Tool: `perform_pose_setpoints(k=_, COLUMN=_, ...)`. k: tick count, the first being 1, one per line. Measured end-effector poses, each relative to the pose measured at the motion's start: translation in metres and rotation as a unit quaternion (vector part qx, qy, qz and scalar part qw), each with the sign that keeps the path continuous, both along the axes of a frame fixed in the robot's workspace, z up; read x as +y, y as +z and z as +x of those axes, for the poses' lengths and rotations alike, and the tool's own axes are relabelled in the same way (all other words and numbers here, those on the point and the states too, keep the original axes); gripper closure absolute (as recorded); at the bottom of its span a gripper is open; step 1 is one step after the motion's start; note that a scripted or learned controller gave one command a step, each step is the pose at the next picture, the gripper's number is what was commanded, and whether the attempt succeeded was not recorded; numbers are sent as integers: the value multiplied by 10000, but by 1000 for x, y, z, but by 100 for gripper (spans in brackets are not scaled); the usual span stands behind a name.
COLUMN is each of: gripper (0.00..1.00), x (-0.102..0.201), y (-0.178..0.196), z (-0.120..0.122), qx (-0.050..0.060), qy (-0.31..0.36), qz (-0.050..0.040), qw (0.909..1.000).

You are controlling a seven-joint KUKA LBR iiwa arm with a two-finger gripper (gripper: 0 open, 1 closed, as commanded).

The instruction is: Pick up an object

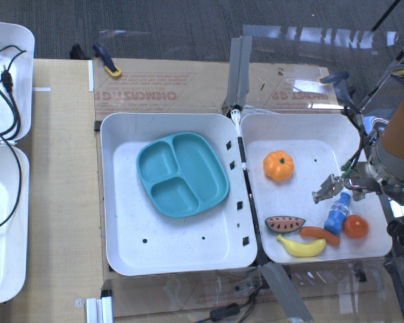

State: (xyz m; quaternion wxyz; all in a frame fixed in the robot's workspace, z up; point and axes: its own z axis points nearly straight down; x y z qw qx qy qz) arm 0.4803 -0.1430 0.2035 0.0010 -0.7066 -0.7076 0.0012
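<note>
My gripper (328, 190) hangs low over the right bin (303, 136), on its right side. A small blue bottle (336, 215) lies just below it, close to the gripper or touching it; I cannot tell which. Beside the bottle are a red tomato (355, 227), a red-orange sausage (318, 234), a yellow banana (301, 247) and a watermelon slice (285, 223). An orange pumpkin (279, 165) sits apart near the bin's middle. Nothing shows held in the gripper.
The left bin (118, 200) holds a teal divided plate (182, 173). A grey divider (241, 173) runs between the two bins. The arm's orange band (397, 140) is at the right edge. White trays with black cables (3, 93) lie far left.
</note>
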Motion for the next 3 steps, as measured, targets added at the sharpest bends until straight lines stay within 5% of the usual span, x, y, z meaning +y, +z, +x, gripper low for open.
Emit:
perform_pose_setpoints(k=1, gripper=0, x=-69, y=-104, z=23, qx=-11, qy=19, qz=33, qw=10000)
perform_pose_setpoints(k=2, gripper=100, x=-70, y=-95, z=22, qx=-7, qy=-6, qz=22, qw=10000)
perform_pose_setpoints(k=3, gripper=100, x=-31, y=2, z=46, qx=-12, qy=4, qz=-4, qw=10000)
